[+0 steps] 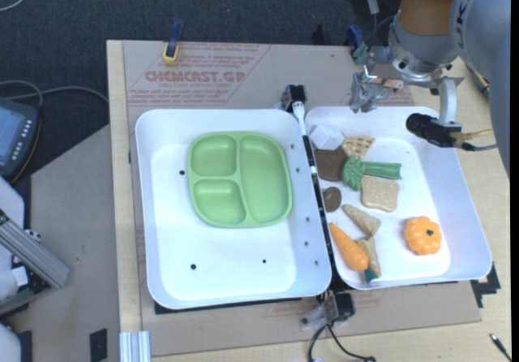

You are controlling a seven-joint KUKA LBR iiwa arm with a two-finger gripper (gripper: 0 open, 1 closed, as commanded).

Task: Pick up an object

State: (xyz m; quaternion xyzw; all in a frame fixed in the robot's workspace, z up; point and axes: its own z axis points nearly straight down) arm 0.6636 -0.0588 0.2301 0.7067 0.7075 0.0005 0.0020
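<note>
The right bin (454,182) holds several toy foods: a white block (326,136), a checked cracker (358,145), a brown patty (330,164), a green leafy piece (369,171), a tan toast (379,192), a small brown oval (332,198), a tan wedge (361,221), a carrot (349,247) and an orange pumpkin (422,235). My gripper (367,101) hangs over the far left rim of that bin, raised above the food. It looks open, with nothing between its fingers.
The left bin (162,230) carries a light green divided plate (239,178). A black clip (293,96) sits where the two bins meet at the back. A black part on the arm (430,128) overhangs the right bin's far edge. A yellow clamp (171,50) stands on the cardboard sheet behind.
</note>
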